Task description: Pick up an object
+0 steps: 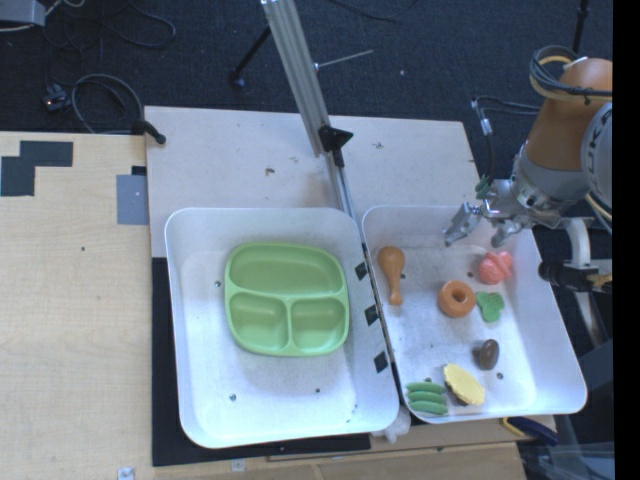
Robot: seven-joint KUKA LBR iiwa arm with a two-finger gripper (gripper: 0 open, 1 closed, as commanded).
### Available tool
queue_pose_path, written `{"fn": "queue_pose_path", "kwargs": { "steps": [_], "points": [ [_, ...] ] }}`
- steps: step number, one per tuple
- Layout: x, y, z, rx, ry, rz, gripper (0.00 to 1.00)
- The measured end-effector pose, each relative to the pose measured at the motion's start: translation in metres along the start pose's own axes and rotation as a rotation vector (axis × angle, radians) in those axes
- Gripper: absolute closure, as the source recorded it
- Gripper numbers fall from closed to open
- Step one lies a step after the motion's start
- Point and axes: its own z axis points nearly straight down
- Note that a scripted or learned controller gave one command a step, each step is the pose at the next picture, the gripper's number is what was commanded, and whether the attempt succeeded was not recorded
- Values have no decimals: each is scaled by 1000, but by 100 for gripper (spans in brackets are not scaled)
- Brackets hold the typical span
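The toys lie loose in the right bin [560,383]: drumstick [390,268], donut [456,299], pink piece [494,266], green leaf [490,306], brown lump [486,353], yellow piece [463,384], pea pods [427,398]. The jaws [482,226] hang spread and bare over its far edge (just above the pink piece). A green plate [287,300] sits in the left bin [190,368]

A dark carpeted floor [420,28] strewn with black cables [100,93] lies beyond the pale wooden bench top [70,308]; a slanted aluminium rail [300,68] crosses it.
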Motion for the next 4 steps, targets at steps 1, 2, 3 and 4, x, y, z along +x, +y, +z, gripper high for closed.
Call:
{"fn": "queue_pose_path", "kwargs": {
  "steps": [1, 2, 3, 4],
  "points": [
    [-3, -6, 47, -2, 0, 1, 0],
    [-4, -5, 33, -6, -2, 2, 100],
    [-13, -4, -16, -12, -3, 1, 100],
    [-14, -6, -59, -13, -3, 0, 100]
  ]
}}
